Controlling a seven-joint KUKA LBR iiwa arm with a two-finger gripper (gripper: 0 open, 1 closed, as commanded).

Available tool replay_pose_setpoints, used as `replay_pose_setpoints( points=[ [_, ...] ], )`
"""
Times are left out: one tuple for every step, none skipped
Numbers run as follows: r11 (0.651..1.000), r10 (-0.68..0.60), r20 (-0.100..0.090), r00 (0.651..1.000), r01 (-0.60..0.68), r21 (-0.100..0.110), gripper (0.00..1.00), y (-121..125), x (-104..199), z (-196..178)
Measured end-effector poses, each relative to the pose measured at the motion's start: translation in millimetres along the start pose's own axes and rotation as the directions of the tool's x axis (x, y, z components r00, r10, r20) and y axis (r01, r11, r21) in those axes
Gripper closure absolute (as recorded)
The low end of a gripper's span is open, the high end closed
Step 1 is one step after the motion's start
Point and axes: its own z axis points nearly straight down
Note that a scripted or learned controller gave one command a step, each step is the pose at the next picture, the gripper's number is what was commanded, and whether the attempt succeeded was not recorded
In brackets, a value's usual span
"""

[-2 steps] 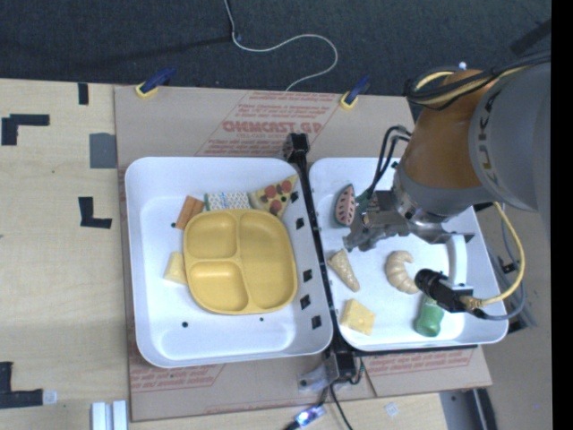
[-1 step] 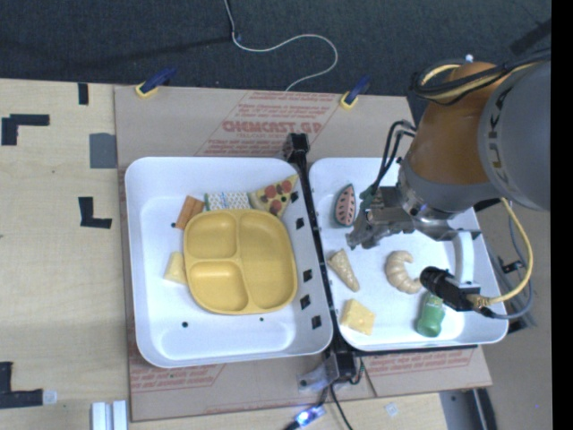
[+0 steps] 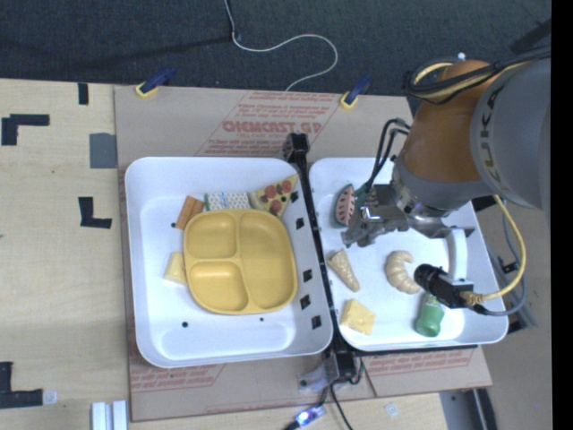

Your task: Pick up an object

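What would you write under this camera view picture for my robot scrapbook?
The robot arm's tool hovers in the right bin near toy foods, while a yellow divided plate fills the left bin.

Smooth, slightly glossy white plastic is seen in both bins (image 3: 143, 267). A matt yellow plastic look is shown by the divided plate (image 3: 240, 260) in the left bin. Printed brown cardboard (image 3: 269, 124) is laid under the bins, on a pale wood-look table (image 3: 54, 285). At twelve o'clock, dark rough carpet (image 3: 107, 25) is visible. The arm's orange band (image 3: 443, 137) appears smooth and glossy.
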Motion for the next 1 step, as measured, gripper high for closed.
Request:
replay_pose_setpoints(
  points=[
    [1.000, 0.002, 0.002, 1.000, -0.002, 0.001, 1.00, 6.0, -6.1, 13.7]
  ],
)
